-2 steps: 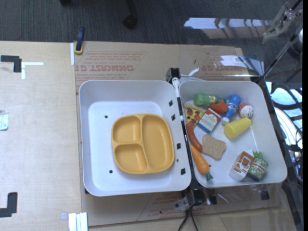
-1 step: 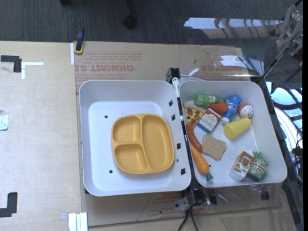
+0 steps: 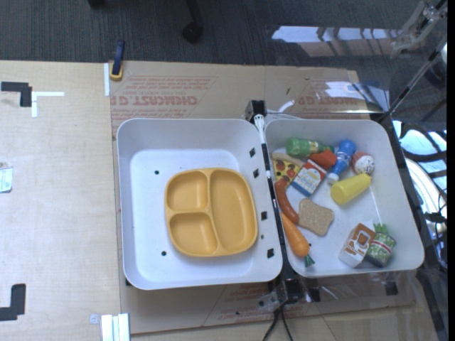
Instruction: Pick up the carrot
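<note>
Plainly, the carrot [image 3: 296, 238] lay untouched along the left wall of the right bin [image 3: 402, 212], beside a sausage [image 3: 286, 199] and bread slice [image 3: 316, 217]; the gripper's state could not be told.

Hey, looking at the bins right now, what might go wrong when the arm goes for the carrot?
1. The carrot lies tight along the left wall of the right bin, so a finger may strike that wall and fail to get round it.
2. A hot dog lies just above the carrot and a bread slice sits close beside it; the fingers could catch or push either one instead.
3. The carrot is slim and tapered, so it may slip out of a grip.
</note>
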`<state>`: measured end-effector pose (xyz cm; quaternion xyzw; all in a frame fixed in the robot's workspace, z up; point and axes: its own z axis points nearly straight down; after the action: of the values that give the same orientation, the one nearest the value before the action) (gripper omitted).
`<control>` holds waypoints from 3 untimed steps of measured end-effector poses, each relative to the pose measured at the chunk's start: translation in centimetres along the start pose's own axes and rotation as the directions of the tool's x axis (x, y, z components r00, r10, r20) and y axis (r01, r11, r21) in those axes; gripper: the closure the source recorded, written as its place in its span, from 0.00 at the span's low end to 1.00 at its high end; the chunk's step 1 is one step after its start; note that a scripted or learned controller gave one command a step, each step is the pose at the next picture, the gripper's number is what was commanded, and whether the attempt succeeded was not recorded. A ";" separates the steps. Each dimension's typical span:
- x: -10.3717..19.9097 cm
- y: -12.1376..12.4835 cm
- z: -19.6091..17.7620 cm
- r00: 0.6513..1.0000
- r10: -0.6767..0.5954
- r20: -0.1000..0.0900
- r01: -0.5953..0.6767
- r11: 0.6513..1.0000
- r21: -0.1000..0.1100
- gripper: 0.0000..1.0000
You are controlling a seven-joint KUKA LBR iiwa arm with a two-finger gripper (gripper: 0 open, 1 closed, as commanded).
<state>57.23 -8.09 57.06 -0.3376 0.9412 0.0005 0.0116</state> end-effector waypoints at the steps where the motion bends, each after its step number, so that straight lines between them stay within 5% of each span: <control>1: -0.2 -0.2 -0.9 1.000 0.001 0.006 -0.002 1.000 0.002 1.00; 2: 1.2 6.9 2.7 0.835 -0.550 -0.010 0.549 0.835 -0.015 1.00; 3: 1.2 6.9 2.7 0.836 -0.549 -0.010 0.549 0.836 -0.015 0.00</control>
<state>51.96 -3.48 54.29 -0.5932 0.8050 0.0001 0.0028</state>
